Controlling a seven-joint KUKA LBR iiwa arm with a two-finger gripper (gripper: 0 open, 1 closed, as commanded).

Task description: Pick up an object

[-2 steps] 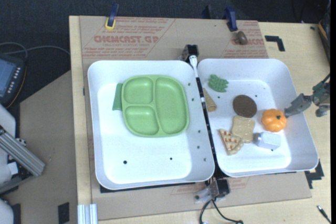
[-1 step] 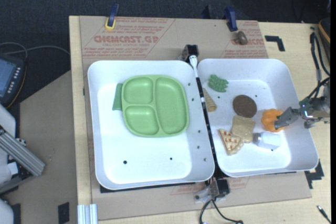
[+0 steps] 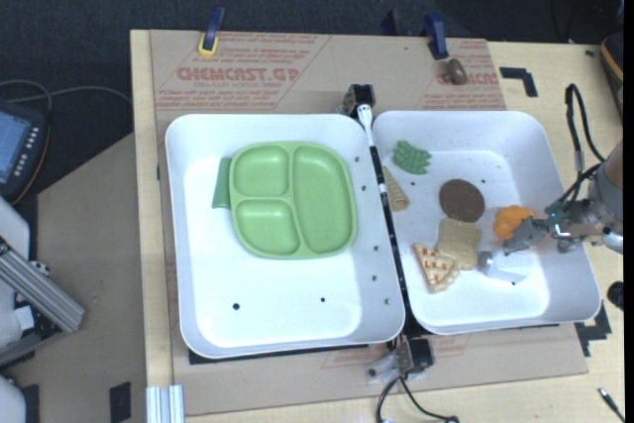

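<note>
My gripper (image 3: 507,246) reaches in from the right and hangs low over the right bin (image 3: 555,154). It looks open and holds nothing. An orange toy piece (image 3: 509,219) lies just beside its upper finger. A tan bread slice (image 3: 458,243) and a waffle-patterned wedge (image 3: 434,266) lie to the left of the lower fingertip. A brown round disc (image 3: 462,199) sits above the bread. A green leafy piece (image 3: 410,157) lies toward the bin's back, and a small tan stick (image 3: 396,193) rests near the divider.
The left bin (image 3: 198,243) carries a green divided plate (image 3: 293,198) over a green sheet. A black divider strip (image 3: 381,213) runs between the bins. Cables and the arm's wrist (image 3: 592,213) crowd the right bin's right rim.
</note>
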